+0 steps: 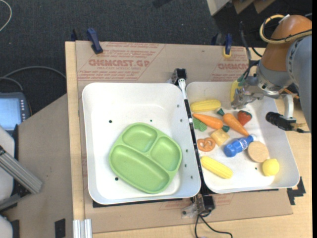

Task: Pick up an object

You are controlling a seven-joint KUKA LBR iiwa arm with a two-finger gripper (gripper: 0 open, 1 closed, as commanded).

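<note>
Left bin (94, 133): one green divided tray (145, 157), lying flat, apparently a drop-off place.

Right bin (285, 155): toy foods clustered loosely as grasp candidates: corn cob (205, 105), two carrots (208, 120), pretzel (205, 144), blue bottle (237, 146), lemon (270, 167).

Gripper (241, 99): poised low at the bin's far edge, near the strawberry (244, 116); grip state cannot be told, nothing visibly held.
</note>
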